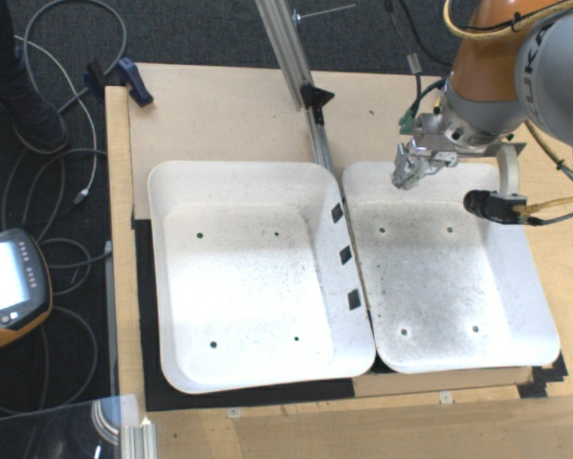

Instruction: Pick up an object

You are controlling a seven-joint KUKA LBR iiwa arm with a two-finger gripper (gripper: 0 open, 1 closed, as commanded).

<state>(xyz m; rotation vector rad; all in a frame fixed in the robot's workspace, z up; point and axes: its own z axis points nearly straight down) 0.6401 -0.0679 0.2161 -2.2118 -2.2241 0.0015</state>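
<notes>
- Plainly, in the camera view, the grey arm with its orange band (496,27) reached in from the right and hung over the far edge of the right-hand shallow white plastic bin (516,285).
- Its small metal two-finger hand (412,172) pointed down near that bin's far left corner, seemingly a little above the speckled floor and not resting on it.
- Whether the hand stood wide or narrow could not be told at this size and slant; nothing was visible between its tips, so I judged it to be carrying nothing.
- A black cylindrical fitting with a yellowish cable (494,205) stuck out beside the wrist, over the right bin; it looked like part of the rig, not a loose thing to pick.
- As for the task's thing, no loose object could be made out in either bin: the right bin and the left-hand shallow white bin (186,199) showed only dark specks and small holes in their floors.
- The pale wooden worktop (219,113) carried both bins side by side, with a slanted aluminium rail (284,36) running down between them.
- By my reckoning the task was not done: nothing was lifted, and finding, closing on and raising an object all remained.
</notes>
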